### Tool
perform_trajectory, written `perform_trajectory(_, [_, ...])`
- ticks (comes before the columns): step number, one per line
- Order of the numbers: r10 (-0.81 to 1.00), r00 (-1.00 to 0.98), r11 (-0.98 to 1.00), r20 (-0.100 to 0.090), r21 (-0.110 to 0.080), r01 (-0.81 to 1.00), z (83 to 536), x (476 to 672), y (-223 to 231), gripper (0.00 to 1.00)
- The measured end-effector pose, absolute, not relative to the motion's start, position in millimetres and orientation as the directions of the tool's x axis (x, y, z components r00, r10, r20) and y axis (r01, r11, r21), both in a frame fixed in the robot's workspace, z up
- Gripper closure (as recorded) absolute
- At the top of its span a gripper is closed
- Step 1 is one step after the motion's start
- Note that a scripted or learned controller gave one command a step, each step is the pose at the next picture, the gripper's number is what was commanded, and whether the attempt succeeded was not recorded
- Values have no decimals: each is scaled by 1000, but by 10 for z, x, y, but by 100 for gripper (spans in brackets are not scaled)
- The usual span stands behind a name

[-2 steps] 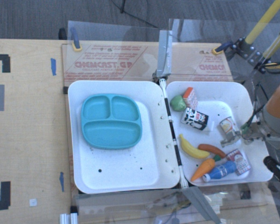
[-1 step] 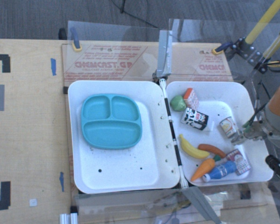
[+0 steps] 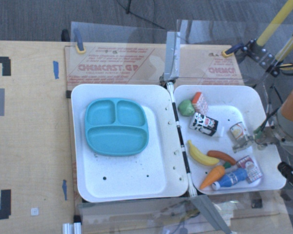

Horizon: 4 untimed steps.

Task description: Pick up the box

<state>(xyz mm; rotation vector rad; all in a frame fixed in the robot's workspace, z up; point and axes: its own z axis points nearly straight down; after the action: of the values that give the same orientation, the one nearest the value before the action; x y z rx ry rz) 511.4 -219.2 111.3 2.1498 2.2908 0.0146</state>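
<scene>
**Closing in on the right bin, box not yet lifted**

Reaching in from the right, the hand (image 3: 248,139) sits low over the right edge of the right bin (image 3: 256,97), with the grey arm (image 3: 289,126) and its orange band just behind it. Whether its two fingers stand apart or together I cannot tell; the metal parts blur into one another at this slant, and nothing is seen between them.

Several things in this bin could pass for the box. The black-and-white carton (image 3: 203,124) lies on its side near the bin's middle, well apart from the hand. An orange-and-white carton (image 3: 200,102) stands just beside the green ball (image 3: 186,107) at the upper left. Nearest the hand is a small tan packet (image 3: 238,130), just beside or touching the fingertips; which of the two I cannot say. Lower down lie a banana (image 3: 200,155), a red sausage (image 3: 221,156), a carrot (image 3: 212,176), a blue bottle (image 3: 229,178) and a flat red-edged pack (image 3: 251,168). The left bin (image 3: 156,179) carries a teal divided plate (image 3: 116,126).

By my judgement the step in hand is the approach, with the grasp not yet made. The next move calls for settling on one boxy target, centring the fingers across its narrow sides, and closing firmly before lifting straight up, clear of the crowded neighbours.
</scene>
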Motion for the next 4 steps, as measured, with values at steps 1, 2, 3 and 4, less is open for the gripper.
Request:
perform_trajectory(1, [985, -175, 175, -1, 1, 985, 1238, 5105, -2230, 0])
perform_trajectory(2, [999, -46, 46, 10, 9, 999, 883, 5957, -2130, 0])
perform_trajectory(3, [1000, 25, -25, -2, 0, 1000, 1429, 6678, -2172, 0])
perform_trajectory(4, [1000, 18, -18, -3, -1, 1000, 1515, 6696, -2146, 100])
